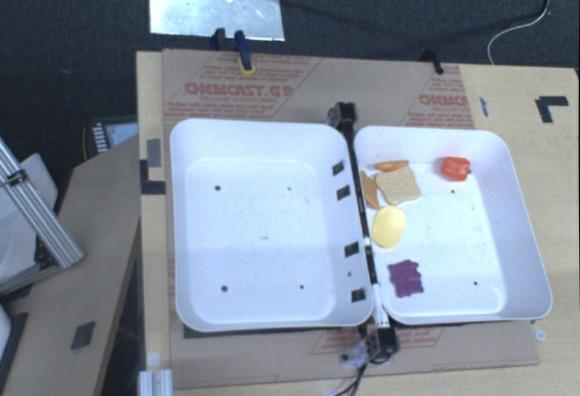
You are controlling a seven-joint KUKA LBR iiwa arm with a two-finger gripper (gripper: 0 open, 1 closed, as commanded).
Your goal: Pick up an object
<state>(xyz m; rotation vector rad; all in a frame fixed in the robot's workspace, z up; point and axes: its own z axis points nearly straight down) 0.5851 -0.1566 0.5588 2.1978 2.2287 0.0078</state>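
Two white bins side by side on the desk, left bin (258, 222) bare, right bin (507, 231) carrying toast slice (398, 186), yellow lemon-like piece (389, 226), purple cluster (406, 277), red pepper (456, 168), all along its left half and far side, nothing lifted yet, pick entirely ahead, tool state impossible to tell.

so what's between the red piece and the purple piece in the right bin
Bare white floor of the right bin: nothing lies on the line from the red piece to the purple piece, seen from the overhead camera.
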